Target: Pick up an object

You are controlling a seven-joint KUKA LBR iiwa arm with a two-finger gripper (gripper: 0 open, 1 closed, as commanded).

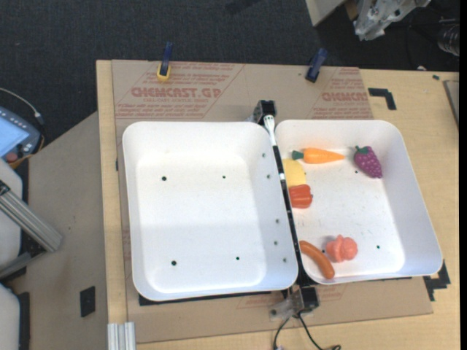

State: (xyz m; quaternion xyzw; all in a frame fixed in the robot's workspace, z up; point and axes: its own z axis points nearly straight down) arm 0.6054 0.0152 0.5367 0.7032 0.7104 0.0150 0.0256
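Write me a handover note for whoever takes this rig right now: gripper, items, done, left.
Gripper: up at the top right, off the bins, nothing seen between its fingers; open or shut unclear.
Right bin: carrot, grapes, yellow piece and red piece by the divider, sausage and pink piece near the front.
Left bin: no items seen.
Done: nothing picked.
Left: descend into the right bin, grasp one item, lift.
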